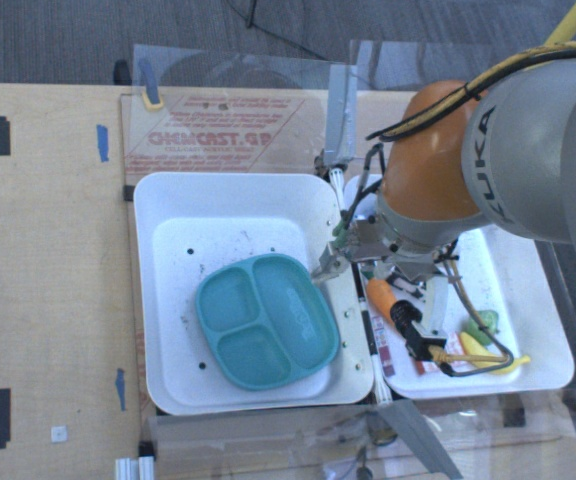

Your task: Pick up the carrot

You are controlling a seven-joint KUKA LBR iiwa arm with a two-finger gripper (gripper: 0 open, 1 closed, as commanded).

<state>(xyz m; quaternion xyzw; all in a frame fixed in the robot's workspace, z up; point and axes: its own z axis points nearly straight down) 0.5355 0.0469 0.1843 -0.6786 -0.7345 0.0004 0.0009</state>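
The carrot (379,294) is a short orange piece lying at the left side of the right bin (553,353), close to the wall between the two bins. My gripper (400,278) hangs directly over that spot, mostly hidden under the orange wrist band and grey arm. It sits just above and to the right of the carrot. A black part (408,323) lies next to the carrot's lower end; I cannot tell whether it belongs to the gripper or is a separate item.
A teal divided plate (266,320) lies in the left bin (168,228). In the right bin, a green item (484,320) and yellow items (480,353) lie to the carrot's right. Cables loop down from the wrist over them.
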